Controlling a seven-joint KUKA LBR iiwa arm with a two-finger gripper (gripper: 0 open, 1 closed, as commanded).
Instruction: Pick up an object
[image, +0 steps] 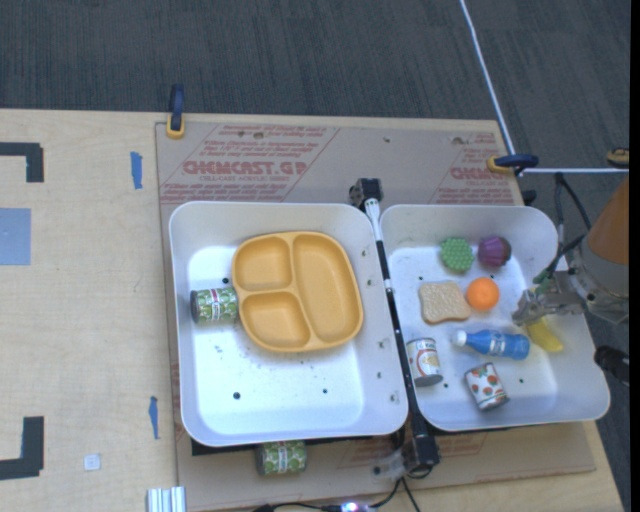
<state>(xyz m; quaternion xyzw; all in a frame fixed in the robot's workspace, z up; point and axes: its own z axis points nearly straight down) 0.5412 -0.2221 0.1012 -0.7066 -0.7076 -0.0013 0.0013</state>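
My gripper (535, 305) hangs low over the right side of the right bin (575, 400), with the arm (610, 245) reaching in from the right. Right beneath it, slightly toward the front, lies a yellow object (547, 336), partly covered by the gripper. A blue bottle (496, 344) lies just left of that. An orange ball (482, 293) sits to the gripper's left. At the back of the bin are a green object (457, 253) and a purple one (494, 250). A bread slice (443, 301), a small tin (424, 361) and a red-and-white can (486, 385) also lie in this bin.
The left bin (280, 400) holds a yellow divided plate (297, 290) and a green can (212, 305) on its side. Another green can (283, 457) lies on the bench in front of the bins. A black divider (385, 290) runs between the bins.
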